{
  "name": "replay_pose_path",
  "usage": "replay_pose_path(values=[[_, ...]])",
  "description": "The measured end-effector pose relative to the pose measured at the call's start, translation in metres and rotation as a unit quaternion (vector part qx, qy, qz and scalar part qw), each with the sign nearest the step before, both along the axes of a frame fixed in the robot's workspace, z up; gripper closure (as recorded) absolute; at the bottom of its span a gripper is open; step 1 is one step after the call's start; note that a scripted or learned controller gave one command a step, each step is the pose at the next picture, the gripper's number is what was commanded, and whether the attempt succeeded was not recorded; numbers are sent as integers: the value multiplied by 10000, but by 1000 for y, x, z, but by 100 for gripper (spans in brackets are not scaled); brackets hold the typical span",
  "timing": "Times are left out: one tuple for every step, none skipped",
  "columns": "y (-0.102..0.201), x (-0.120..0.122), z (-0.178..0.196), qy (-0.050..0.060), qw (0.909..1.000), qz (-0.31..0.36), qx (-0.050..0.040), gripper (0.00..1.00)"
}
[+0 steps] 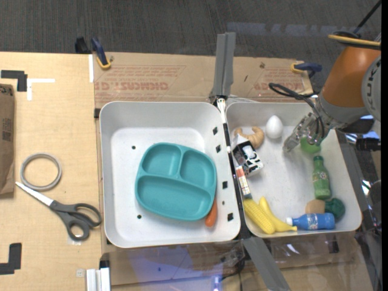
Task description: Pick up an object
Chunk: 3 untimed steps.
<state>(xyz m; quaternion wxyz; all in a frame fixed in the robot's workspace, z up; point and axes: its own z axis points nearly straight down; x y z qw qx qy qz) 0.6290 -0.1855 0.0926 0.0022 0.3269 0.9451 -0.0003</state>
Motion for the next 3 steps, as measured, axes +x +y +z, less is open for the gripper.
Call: replay_pose_path(values=[[0, 1, 11, -24, 10000, 15, -12, 100], [0, 3, 21, -46, 10000, 28, -25, 100], [20, -25, 116, 1, 9969, -782, 5, 100]])
